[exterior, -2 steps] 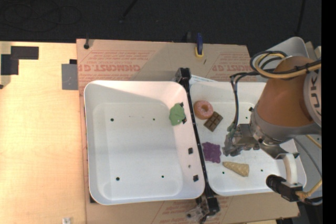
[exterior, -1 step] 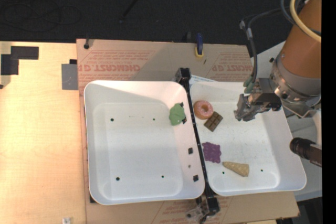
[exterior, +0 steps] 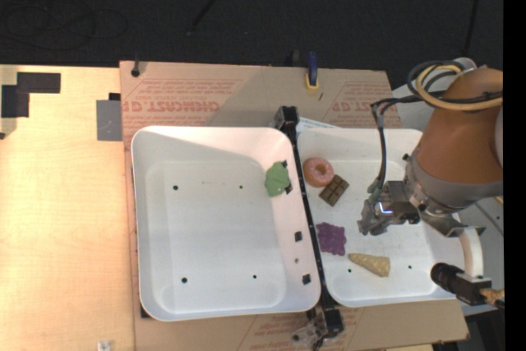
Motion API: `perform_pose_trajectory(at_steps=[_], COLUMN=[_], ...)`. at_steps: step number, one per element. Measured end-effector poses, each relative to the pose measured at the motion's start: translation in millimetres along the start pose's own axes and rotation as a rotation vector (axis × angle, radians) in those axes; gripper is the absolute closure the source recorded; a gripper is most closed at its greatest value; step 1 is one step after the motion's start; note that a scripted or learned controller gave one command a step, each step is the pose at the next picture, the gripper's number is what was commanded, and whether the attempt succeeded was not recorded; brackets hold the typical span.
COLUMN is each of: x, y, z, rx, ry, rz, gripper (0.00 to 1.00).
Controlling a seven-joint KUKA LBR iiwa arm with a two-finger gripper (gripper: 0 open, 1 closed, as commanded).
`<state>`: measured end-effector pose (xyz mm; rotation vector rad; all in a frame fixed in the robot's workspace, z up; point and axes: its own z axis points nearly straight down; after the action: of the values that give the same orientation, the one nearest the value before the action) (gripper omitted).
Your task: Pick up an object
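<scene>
Four objects lie in the right bin [exterior: 411, 145]: donut [exterior: 318, 171], brown block [exterior: 334, 191], purple piece [exterior: 331, 238], cone [exterior: 371, 264]. A green piece [exterior: 278, 178] sits at the left bin's [exterior: 164, 259] right wall. Gripper [exterior: 374, 219] hangs low over the right bin's floor, right of the purple piece and brown block, touching neither as far as visible. Finger spread: cannot tell; nothing seen between them. Judgement: pick not yet made, grasp and lift remain. Cardboard [exterior: 205, 99] under the bins carries red print, upside down and unreadable.
</scene>
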<state>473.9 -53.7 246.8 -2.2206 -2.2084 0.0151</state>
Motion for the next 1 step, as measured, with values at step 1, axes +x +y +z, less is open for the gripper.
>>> perform_pose_trajectory(at_steps=[1], x=[33.7], y=[7.5], z=[-181.0], rx=[-0.028], ry=[0.001], rz=[-0.011], gripper=[1.00])
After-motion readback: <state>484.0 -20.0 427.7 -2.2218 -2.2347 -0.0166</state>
